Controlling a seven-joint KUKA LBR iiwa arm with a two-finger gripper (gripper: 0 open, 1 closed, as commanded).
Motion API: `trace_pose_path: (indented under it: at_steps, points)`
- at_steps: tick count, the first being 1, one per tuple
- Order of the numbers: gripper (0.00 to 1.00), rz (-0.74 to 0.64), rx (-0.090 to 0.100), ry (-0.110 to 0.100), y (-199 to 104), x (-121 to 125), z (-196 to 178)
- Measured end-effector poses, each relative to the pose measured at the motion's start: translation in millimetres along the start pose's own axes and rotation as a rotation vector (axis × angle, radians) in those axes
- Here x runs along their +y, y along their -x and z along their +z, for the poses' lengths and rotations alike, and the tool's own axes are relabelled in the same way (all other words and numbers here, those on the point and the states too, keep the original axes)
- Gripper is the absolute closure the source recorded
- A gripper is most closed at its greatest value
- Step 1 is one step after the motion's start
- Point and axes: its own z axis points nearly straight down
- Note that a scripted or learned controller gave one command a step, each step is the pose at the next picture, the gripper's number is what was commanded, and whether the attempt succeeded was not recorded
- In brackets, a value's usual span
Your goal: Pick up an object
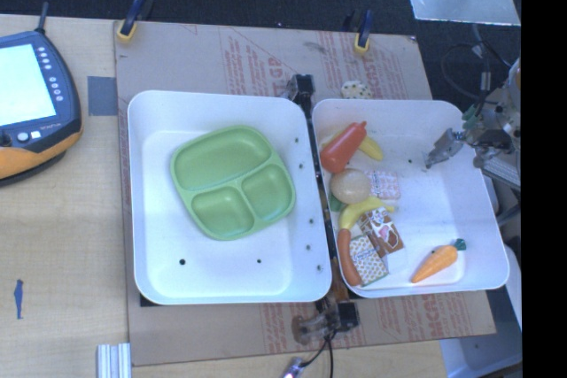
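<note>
the arm (500,124) is cut off at the right edge, so just its wrist end pokes in, and the gripper (440,151) is too small and blurry to read. the pendant (31,106) runs off the left edge. the hot dog (347,258) lies partly under the little packets (376,245).

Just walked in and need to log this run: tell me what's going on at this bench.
A robot arm reaches in from the right, its end effector hovering over the upper right part of the right bin, with nothing visibly held. That bin holds toy food along its left side, including a red bottle, a banana and small packets, plus a carrot near the lower right. The left bin holds a green divided plate.
</note>
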Motion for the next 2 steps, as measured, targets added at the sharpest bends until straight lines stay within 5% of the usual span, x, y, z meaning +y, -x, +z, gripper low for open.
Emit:
trace_pose_path:
  at_steps: [1, 2]
  points:
    - [0.00, -0.001, -0.002, 0.007, -65, 31, 123]
    - [0.00, 0.000, 0.000, -0.003, -69, 95, 125]
